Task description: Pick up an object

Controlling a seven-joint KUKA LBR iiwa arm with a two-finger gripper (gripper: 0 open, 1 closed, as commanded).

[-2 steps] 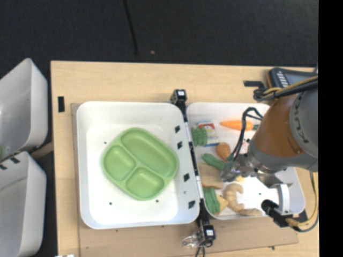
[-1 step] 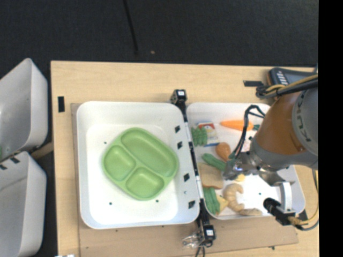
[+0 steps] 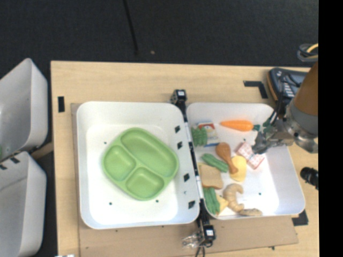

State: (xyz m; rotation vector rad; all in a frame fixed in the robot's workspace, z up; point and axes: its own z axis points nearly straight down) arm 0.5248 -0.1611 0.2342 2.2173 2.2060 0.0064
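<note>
The red-and-white packet (image 3: 252, 155) lies in the right-hand bin (image 3: 284, 189), right of centre in the frame, tilted so its long side runs from upper left to lower right. It is the piece nearest the jaws (image 3: 261, 143), which hang at its upper right corner, touching it or just above it; whether they are spread or pressed together cannot be told at this size.

A yellow piece (image 3: 239, 169) lies against the packet on the lower left, with a brown drumstick shape (image 3: 226, 154) beyond it. An orange carrot (image 3: 236, 125) lies crosswise above, near the bin's upper wall and well apart from the packet.

My judgement is that the packet is the likely target, and that it calls for a short move down and to the left. To the right and below the packet the bin floor is bare, so there is open room on that side. The crowding is all to the left. The green divided plate (image 3: 140, 164) sits alone in the left bin (image 3: 88, 122) on the table (image 3: 118, 79).
</note>
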